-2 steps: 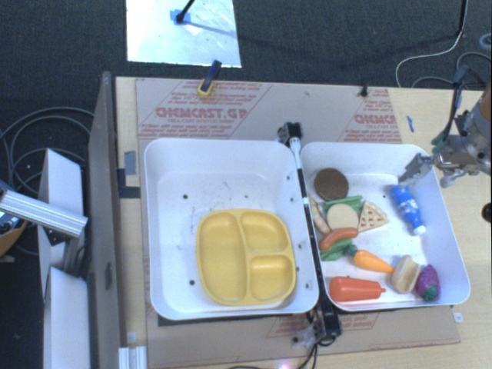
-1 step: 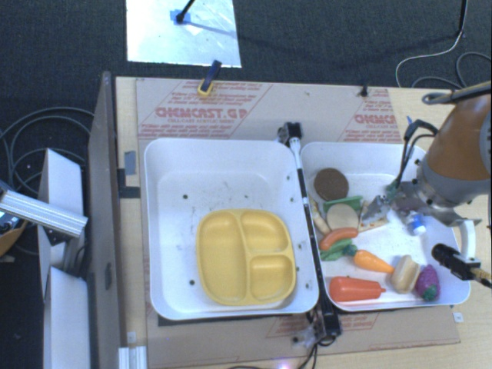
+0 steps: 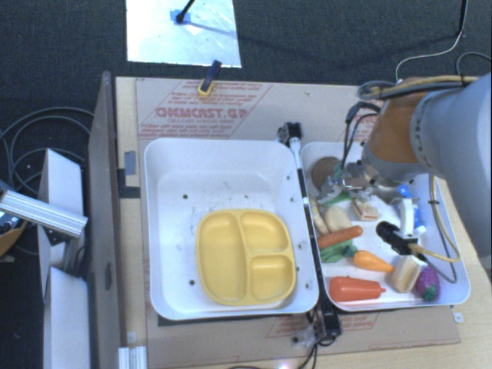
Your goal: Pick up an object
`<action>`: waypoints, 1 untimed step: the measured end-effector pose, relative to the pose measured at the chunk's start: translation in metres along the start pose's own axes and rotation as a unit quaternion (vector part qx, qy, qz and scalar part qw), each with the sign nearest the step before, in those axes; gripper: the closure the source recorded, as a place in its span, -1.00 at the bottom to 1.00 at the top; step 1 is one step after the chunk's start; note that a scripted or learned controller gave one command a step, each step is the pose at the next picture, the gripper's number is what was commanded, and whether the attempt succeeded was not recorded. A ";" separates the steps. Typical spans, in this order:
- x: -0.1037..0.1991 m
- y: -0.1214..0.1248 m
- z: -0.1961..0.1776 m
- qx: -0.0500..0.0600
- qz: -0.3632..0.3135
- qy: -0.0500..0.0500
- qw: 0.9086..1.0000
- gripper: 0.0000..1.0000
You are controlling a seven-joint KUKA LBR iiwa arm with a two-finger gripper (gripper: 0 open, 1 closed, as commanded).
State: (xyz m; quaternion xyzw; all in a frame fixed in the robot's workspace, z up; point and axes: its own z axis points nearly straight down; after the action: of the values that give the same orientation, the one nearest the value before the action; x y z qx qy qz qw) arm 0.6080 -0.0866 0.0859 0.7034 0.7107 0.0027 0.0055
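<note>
While the yellow divided tray (image 3: 246,256) sits alone in the left bin (image 3: 165,206), we are at the reaching step: our pincer (image 3: 350,181) hangs low over the toy food in the right bin (image 3: 453,287), its opening hidden, so we cannot tell. Next we must settle on one piece, perhaps the carrot (image 3: 339,237).

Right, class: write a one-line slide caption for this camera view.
Robot arm reaches into the right bin of toy food beside a yellow divided tray in the left bin.

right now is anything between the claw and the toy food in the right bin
Nothing visible. The claw sits low over the right bin, right at the brown round piece and the pale potato-like piece; its fingertips are hard to make out.
</note>
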 end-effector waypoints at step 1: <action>-0.013 0.057 0.000 0.003 0.002 0.001 1.000 -1.00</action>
State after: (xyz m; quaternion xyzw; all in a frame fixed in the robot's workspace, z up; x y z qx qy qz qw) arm 0.6656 -0.0992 0.0862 0.7046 0.7096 0.0018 0.0029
